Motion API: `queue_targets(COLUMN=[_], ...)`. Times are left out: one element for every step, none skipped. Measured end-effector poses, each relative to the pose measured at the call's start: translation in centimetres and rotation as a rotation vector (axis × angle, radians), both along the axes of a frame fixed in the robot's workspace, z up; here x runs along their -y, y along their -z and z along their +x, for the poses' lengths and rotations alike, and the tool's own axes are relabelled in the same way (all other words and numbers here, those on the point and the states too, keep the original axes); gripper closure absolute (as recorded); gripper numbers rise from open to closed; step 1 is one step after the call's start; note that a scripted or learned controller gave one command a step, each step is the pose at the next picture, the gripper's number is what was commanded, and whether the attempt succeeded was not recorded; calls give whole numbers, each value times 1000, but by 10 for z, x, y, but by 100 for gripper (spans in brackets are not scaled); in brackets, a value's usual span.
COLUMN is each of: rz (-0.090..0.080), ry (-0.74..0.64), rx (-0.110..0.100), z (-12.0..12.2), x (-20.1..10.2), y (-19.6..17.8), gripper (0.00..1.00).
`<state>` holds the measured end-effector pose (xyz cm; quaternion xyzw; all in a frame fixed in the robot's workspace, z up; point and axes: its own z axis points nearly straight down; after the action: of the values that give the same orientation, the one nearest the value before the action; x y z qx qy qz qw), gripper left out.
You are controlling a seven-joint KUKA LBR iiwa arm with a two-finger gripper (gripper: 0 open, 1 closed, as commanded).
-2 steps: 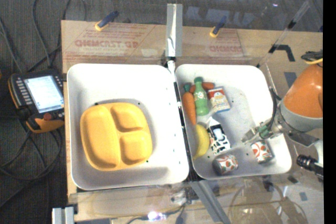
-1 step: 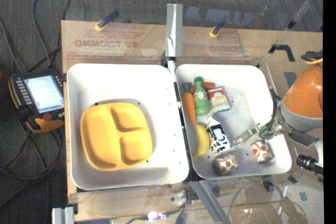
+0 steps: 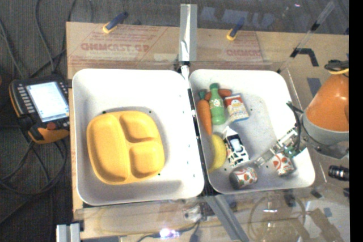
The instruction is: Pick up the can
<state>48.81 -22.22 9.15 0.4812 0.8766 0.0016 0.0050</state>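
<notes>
A small can (image 3: 244, 177) with a red and white label lies on its side near the front edge of the right bin (image 3: 266, 79). A second can-like object (image 3: 283, 165) with a similar red and white label sits to its right, near the bin's front right corner. My gripper (image 3: 283, 147) hangs just above and against this second object, reaching in from the right below the arm's orange band (image 3: 332, 102). From this angle I cannot make out whether anything is held.
The right bin also holds a carrot (image 3: 204, 116), a green bottle (image 3: 216, 103), a small red and white carton (image 3: 236, 107), a banana (image 3: 217, 151) and a black and white milk carton (image 3: 235, 148). A yellow divided tray (image 3: 126, 145) lies in the left bin (image 3: 85, 88).
</notes>
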Motion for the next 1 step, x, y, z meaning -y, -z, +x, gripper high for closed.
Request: queue_targets(rz=[1], ry=[-2], rx=[9], z=[3], x=[-2], y=[-10], gripper=[100])
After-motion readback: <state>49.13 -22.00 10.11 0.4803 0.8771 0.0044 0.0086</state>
